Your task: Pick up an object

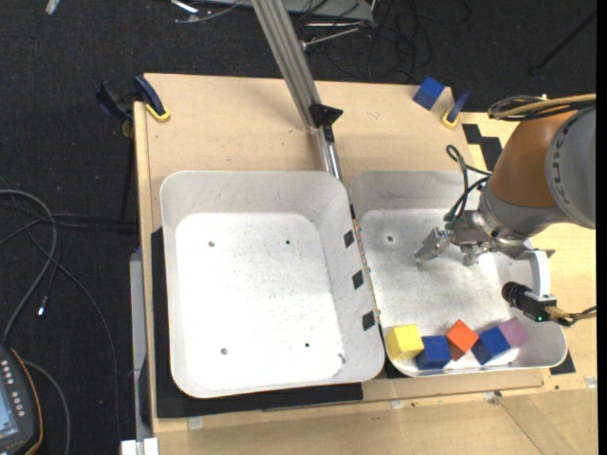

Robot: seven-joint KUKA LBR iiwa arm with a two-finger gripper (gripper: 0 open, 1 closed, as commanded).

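The gripper [446, 245] hangs over the middle of the right bin [398, 197], carried by the arm [545, 173] that comes in from the right edge of the view. Its fingers appear spread, one pointing out to the left and one nearer the wrist, and nothing sits between them — it holds no object.

The things to pick lie in a tight row along the near wall of that same bin, toward its bottom right corner: a yellow block [404, 339], a blue block [434, 351], an orange block [462, 336], a second blue block [491, 344] and a pale purple block [514, 331]. They touch or nearly touch one another, and the row runs left to right, roughly along the bin's near rim.

So the relation that matters is simple — every block lies toward the camera from the gripper, low in the view, with bare bin floor between. The yellow and first blue blocks lie slightly left of the fingertips; the orange one lies most nearly straight below in the view; the purple one is farthest right, beside the wrist hardware.

The left bin [190, 197] holds no blocks; one more blue block [430, 91] sits on the bench [228, 121] beyond the bins, well apart.

The crowding looks like the main difficulty: I judge that fingers closing on a middle block will likely strike its neighbours.
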